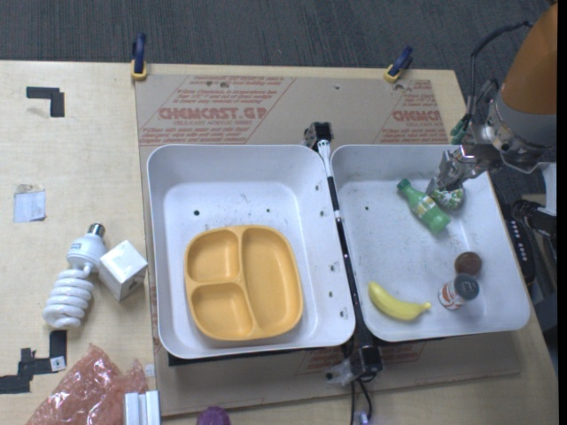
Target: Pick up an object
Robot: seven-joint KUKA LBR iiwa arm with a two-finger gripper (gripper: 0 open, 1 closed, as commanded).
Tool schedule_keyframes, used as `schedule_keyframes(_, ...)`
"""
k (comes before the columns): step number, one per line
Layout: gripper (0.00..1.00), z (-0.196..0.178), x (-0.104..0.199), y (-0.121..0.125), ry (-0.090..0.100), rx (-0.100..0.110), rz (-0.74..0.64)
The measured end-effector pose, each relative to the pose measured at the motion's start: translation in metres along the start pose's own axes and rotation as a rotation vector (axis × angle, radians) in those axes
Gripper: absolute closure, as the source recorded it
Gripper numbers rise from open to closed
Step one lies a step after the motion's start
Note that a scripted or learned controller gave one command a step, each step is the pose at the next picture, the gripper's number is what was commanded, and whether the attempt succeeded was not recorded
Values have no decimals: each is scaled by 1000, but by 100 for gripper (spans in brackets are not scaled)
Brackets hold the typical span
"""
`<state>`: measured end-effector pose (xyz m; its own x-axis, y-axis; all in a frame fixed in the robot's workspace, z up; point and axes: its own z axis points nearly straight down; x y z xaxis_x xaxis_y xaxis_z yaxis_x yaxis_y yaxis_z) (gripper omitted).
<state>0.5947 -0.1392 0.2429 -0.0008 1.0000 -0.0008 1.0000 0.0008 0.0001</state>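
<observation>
In the right bin (383, 326) lie a green bottle (422, 205), a yellow banana (398, 303), a brown round object (468, 262) and a small bottle (457, 292) with a dark cap and a red and white label. My gripper (449, 182) hangs over the bin's upper right part, its tip right at the green bottle's far end. I cannot make out whether it touches the bottle. The left bin (168, 193) holds a yellow divided plate (243, 282).
Left of the bins, on the bench, lie a white spiral light bulb (73, 282) and a white cube (123, 268). Pink crumpled plastic (89, 388) sits at the lower left. Clamps (139, 56) hold the brown board at its far edge. A black divider (335, 209) runs between the bins.
</observation>
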Motion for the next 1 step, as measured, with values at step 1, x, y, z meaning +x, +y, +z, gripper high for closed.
schedule_keyframes(1,0,151,5,-15,0,0,2)
